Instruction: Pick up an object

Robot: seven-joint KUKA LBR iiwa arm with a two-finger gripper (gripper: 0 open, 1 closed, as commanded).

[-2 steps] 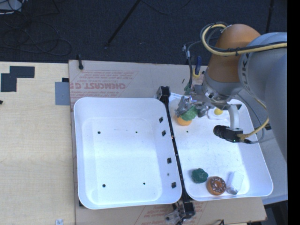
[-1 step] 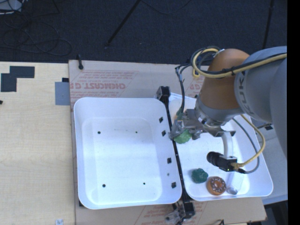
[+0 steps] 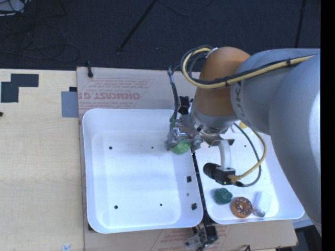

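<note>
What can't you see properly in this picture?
- Gripper: the arm's wrist covers it from above, so whether it is open or shut cannot be told.
- Green thing: partly under the gripper; its shape and whether it is gripped are unclear.
- Right bin: the arm hides its far part.
- White object: too small and pale to identify.

You are looking at two bins of smooth white plastic with a soft sheen, the left bin (image 3: 131, 177) and the right bin (image 3: 272, 192). Under them lies a sheet of matt brown cardboard (image 3: 120, 90) with red print, on a table (image 3: 36, 171) of pale, matt wood grain. The arm (image 3: 288, 103) has a smooth grey shell with a dull gloss, and its orange band (image 3: 222, 85) shines a little. The green lump (image 3: 181, 147) looks soft and matt; the doughnut (image 3: 242, 207) looks rough and speckled.
</note>
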